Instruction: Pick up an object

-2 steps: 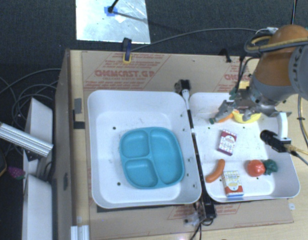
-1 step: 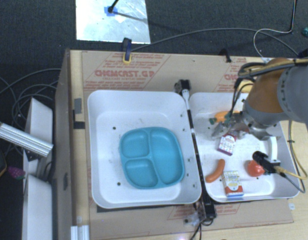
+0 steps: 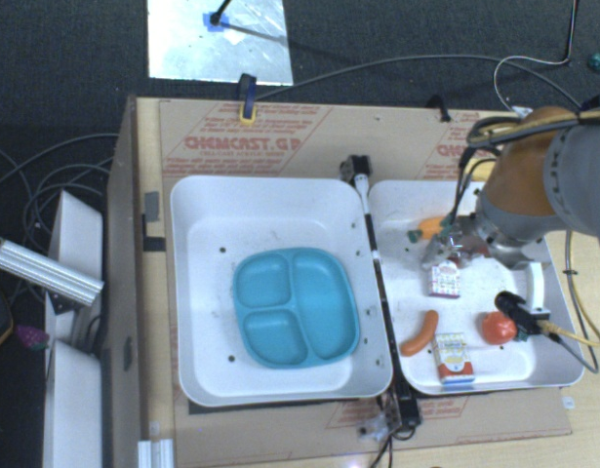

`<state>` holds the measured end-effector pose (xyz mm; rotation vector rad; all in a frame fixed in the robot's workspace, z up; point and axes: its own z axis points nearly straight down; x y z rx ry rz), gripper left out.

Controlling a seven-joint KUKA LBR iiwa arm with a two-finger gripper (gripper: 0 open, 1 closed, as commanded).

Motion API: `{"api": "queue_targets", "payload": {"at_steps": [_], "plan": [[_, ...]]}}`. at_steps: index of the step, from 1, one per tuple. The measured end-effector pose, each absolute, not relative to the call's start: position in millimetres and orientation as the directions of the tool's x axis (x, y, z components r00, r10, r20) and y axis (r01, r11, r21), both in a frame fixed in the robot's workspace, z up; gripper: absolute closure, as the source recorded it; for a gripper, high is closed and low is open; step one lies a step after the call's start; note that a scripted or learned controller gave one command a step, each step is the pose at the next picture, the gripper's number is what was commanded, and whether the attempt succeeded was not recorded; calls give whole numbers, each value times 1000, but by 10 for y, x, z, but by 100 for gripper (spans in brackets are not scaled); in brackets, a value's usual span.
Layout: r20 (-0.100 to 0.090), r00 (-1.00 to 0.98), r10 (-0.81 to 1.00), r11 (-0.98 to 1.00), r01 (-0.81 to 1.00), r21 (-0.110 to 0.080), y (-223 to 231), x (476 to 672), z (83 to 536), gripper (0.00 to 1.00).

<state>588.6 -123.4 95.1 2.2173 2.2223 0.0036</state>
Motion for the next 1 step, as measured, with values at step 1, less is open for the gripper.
{"api": "queue_targets", "payload": {"at_steps": [1], "plan": [[1, -5, 1000, 5, 1000, 4, -448, 5824, 1855, 100]]}}
